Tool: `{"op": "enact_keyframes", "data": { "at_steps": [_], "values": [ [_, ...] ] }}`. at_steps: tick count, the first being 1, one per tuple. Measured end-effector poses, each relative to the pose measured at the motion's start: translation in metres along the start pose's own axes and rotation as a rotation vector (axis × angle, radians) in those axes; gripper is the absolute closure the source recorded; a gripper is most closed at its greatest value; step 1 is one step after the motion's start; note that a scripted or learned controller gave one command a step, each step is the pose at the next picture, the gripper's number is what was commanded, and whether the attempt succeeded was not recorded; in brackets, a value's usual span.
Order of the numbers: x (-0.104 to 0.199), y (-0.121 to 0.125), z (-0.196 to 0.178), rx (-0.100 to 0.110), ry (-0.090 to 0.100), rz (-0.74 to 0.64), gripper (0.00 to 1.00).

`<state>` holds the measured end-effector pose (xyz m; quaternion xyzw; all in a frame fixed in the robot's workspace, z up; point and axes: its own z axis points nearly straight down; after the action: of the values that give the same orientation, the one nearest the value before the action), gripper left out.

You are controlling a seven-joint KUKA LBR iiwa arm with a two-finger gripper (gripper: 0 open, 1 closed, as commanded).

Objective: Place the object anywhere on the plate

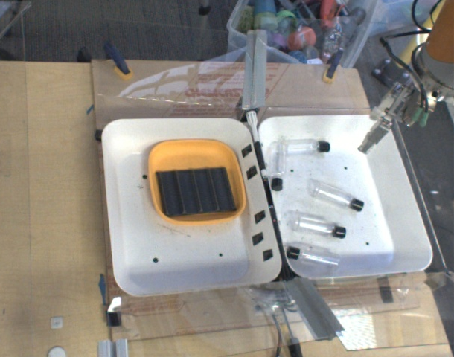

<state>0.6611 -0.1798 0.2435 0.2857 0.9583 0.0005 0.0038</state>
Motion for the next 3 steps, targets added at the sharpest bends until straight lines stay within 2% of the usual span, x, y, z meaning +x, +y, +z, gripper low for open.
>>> {"op": "enact_keyframes", "data": {
  "at_steps": [1,2,3],
  "values": [
    [0.004,0.007,-0.005,-0.001,-0.001,-0.127,0.00],
    [0.001,0.001,0.005,0.000,0.004,-0.240,0.00],
    [-0.010,-0.015,0.007,-0.001,0.000,-0.201,0.00]
  ]
}}
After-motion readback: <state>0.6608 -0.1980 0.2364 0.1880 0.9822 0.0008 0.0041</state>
